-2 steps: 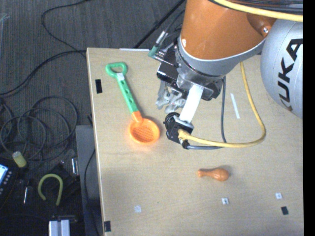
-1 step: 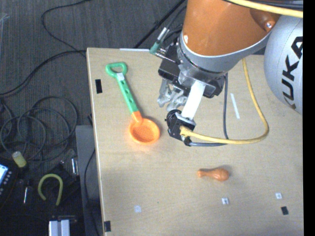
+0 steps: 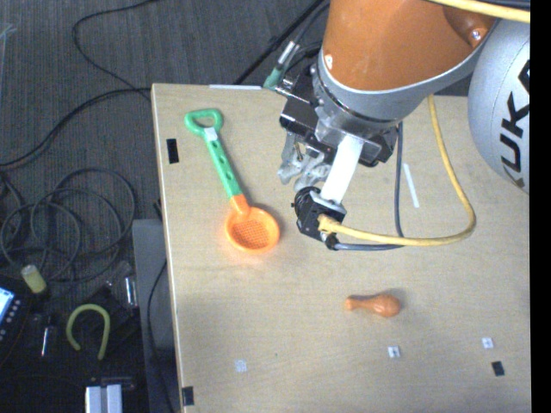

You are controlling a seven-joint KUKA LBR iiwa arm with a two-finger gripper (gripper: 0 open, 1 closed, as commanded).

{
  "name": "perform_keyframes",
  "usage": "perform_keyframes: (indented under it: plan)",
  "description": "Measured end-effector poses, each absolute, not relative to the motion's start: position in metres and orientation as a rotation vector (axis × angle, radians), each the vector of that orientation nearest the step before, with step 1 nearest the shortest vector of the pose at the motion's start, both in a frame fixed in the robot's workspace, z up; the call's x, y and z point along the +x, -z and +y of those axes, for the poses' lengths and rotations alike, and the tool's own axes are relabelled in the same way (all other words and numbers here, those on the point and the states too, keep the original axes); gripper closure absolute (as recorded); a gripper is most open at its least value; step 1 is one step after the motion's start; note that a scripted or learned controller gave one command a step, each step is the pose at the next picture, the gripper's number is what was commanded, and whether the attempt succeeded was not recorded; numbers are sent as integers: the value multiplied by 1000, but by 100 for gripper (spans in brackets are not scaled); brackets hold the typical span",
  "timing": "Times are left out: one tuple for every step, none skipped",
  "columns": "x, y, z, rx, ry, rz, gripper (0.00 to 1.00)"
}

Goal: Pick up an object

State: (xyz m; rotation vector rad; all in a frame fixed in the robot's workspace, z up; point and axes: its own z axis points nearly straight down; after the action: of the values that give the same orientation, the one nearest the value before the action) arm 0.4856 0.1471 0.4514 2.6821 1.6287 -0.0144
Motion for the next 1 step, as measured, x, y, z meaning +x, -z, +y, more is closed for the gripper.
perform_keyframes:
  plan:
    - [486,-460,147,2682,20,1627,100]
